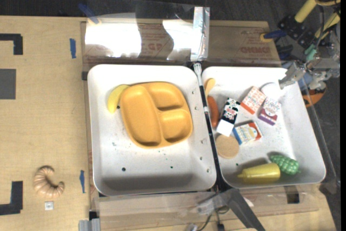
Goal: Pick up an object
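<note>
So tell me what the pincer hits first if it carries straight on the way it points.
Probably the purple-and-white small carton; the pincer points down-left over the right white bin, though depth is unclear.

The grey two-finger gripper (285, 81) is seen small and blurred at the right bin's far corner, and its finger spacing cannot be made out. The grey arm (324, 65) behind it is cut off by the right edge. Far to the gripper's left, the yellow plastic banana (114, 98) is partly hidden under the orange divided plastic tray (155, 113). The print on the small cartons (254, 100) just below the gripper is too small to be read.
</note>
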Controlling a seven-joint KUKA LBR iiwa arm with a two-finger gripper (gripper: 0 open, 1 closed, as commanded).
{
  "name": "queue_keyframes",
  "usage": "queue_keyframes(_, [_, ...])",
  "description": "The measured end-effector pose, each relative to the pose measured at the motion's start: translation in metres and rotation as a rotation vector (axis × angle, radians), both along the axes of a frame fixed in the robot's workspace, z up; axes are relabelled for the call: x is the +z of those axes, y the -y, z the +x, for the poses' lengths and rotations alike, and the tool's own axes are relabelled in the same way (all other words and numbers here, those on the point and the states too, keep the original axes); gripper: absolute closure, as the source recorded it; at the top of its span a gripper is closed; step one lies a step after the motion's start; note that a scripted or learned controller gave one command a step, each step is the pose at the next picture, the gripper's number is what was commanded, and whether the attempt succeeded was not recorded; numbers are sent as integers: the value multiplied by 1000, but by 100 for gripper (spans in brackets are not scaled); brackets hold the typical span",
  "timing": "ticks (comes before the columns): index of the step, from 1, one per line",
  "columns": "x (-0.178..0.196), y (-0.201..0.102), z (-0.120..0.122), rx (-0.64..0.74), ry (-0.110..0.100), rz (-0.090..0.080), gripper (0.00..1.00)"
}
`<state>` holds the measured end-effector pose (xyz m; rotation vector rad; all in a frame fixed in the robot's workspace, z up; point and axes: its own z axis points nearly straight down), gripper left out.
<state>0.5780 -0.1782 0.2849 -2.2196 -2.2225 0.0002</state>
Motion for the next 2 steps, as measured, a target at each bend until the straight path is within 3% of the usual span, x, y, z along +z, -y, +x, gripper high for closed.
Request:
queue_keyframes(1, [-150, 19, -8, -19, -10, 2, 0])
queue_keyframes(2, [-185, 4, 55, 62, 22, -9, 0])
